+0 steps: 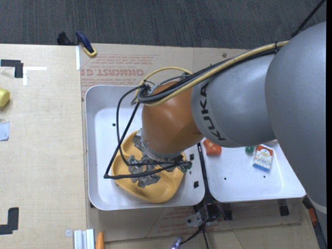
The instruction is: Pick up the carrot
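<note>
In the left bin [98, 139], at about 5 o'clock of its floor: gripper [148, 173], lowered onto a floppy yellow item [155, 190] lying against the bin's near wall. Dark metal parts and looped black cables [122, 139] crowding the gripper's tip, so whether open or closed, impossible to tell. Nothing seen clearly clasped there.

Directly above the gripper, toward 12 o'clock: orange band [168, 121] of the arm, then the broad grey link [259, 102] stretching off to 2 o'clock and covering much of the right bin [249, 188].

In the right bin, at its 9 o'clock side, just beside the shared wall: carrot [211, 148], a small orange-red piece, partly tucked under the arm's edge, apart from the gripper and untouched by it. Toward 3 o'clock from the carrot: a tiny green piece [249, 149], then a small blue, white and red carton [263, 157], close together.

On the bench, far out at 9 o'clock from the bins: a yellow object [3, 97] at the view's edge.
</note>
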